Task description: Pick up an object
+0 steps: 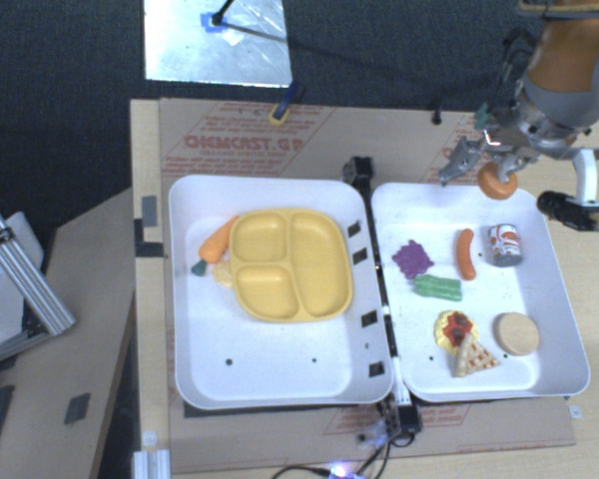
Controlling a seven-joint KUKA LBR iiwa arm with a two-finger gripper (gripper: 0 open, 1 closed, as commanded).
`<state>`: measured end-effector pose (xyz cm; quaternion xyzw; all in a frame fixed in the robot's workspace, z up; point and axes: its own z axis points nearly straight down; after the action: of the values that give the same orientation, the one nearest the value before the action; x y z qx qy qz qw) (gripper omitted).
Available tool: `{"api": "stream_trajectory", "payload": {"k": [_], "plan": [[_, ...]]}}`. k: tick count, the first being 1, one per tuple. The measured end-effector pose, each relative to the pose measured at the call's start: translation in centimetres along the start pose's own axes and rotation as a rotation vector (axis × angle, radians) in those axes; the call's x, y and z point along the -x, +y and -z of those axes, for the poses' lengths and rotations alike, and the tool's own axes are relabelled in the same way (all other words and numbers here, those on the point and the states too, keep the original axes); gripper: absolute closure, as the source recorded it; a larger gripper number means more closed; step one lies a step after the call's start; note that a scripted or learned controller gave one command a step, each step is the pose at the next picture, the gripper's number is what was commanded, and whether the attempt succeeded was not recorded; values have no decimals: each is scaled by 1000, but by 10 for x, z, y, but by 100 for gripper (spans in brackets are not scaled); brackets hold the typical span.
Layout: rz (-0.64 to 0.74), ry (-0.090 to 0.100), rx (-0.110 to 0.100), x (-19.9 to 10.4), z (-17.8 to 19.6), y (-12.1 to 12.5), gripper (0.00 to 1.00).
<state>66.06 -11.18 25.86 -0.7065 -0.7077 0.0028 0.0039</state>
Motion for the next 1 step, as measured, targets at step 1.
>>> {"api": "stream_trajectory", "payload": {"k": [1], "plan": [[2,-1,11,0,7,2,0]]}}
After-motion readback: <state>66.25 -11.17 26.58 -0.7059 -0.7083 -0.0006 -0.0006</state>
